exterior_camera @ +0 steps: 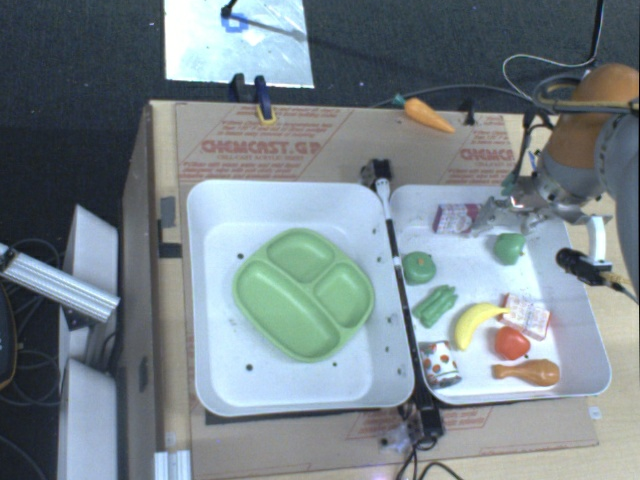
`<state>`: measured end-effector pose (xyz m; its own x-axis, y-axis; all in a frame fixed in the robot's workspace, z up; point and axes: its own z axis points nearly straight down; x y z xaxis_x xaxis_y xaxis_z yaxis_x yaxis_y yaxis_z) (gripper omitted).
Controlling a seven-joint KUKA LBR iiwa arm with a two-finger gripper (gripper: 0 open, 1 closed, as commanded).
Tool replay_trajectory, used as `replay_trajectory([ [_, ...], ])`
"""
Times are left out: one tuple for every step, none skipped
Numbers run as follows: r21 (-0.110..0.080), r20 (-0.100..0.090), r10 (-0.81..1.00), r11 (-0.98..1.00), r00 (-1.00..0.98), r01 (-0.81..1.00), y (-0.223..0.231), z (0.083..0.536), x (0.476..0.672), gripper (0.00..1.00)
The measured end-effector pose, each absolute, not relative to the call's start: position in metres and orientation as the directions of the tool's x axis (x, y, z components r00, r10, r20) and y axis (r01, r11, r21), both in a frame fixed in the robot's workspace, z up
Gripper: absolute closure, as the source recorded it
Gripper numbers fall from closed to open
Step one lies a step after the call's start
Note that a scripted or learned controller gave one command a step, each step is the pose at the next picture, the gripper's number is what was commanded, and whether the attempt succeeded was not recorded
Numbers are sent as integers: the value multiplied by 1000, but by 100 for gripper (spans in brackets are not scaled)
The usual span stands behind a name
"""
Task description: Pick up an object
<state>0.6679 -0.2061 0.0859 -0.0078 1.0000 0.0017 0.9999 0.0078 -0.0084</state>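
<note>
My gripper hangs over the back of the right bin, its fingers spread open with nothing between them. A small green round toy lies just in front of it, apart from it. A pink and white packet lies to its left. Further forward in the same bin lie a green pepper, green pods, a banana, a red tomato, a pink box, a brown drumstick and a patterned can.
The left bin holds a green divided plate. An orange carrot lies on the bench behind the bins. Cables trail at the back right, and a black fitting juts over the right bin's right rim.
</note>
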Motion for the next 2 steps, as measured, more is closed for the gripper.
replay_trajectory([
  [-8,2,1000,8,-8,1000,-206,86,668,0],
  [-8,2,1000,8,-8,1000,-206,86,668,0],
])
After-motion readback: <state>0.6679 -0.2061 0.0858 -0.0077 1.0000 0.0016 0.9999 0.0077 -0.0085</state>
